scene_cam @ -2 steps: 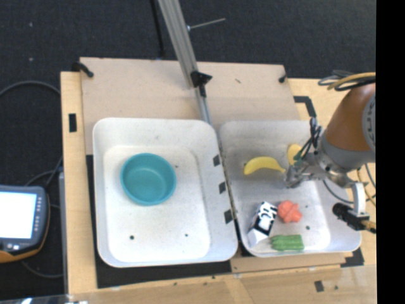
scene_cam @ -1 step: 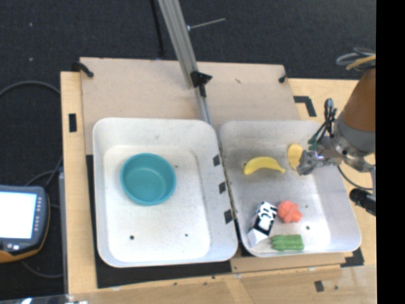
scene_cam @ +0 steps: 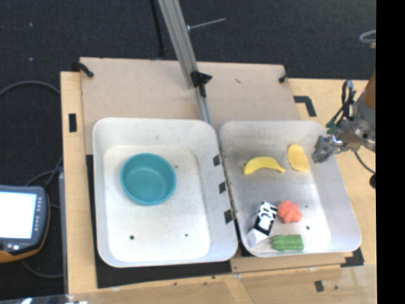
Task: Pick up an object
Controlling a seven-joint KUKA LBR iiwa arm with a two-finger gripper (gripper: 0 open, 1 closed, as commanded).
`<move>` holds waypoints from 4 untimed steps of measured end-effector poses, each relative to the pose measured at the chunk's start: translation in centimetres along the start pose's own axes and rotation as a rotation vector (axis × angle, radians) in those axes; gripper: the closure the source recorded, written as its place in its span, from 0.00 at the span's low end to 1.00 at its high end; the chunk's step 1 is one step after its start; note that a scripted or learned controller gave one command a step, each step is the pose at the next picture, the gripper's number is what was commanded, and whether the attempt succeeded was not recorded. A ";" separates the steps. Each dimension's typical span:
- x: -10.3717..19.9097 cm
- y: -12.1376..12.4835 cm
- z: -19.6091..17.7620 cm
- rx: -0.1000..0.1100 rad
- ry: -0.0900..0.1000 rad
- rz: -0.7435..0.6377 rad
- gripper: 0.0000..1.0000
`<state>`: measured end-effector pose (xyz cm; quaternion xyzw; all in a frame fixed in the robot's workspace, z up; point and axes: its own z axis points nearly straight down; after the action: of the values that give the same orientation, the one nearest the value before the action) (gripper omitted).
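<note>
The right bin (scene_cam: 329, 195) holds a yellow banana (scene_cam: 264, 165), a yellow lemon-like piece (scene_cam: 298, 158), a red-orange lumpy toy (scene_cam: 290, 211), a black-and-white box (scene_cam: 263, 219) and a green pepper-like piece (scene_cam: 288, 242). My gripper (scene_cam: 324, 148) hangs at the bin's upper right edge, just right of the lemon piece and apart from it. Nothing shows between its fingers. Its fingers are too small and dark to read.
A teal bowl (scene_cam: 148, 178) sits in the left bin (scene_cam: 114, 233). A slanted metal pole (scene_cam: 180, 37) rises from the back between the bins. A pendant with a screen (scene_cam: 19, 220) lies off the bench at the left.
</note>
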<state>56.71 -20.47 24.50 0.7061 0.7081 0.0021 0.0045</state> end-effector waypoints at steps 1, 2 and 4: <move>-0.1 0.1 0.0 0.007 0.002 -0.002 1.00; 5.6 -0.2 0.8 0.007 0.003 -0.003 1.00; 15.0 -1.5 2.2 0.009 0.003 -0.003 1.00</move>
<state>55.16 -5.45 22.21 0.7051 0.7091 0.0001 0.0002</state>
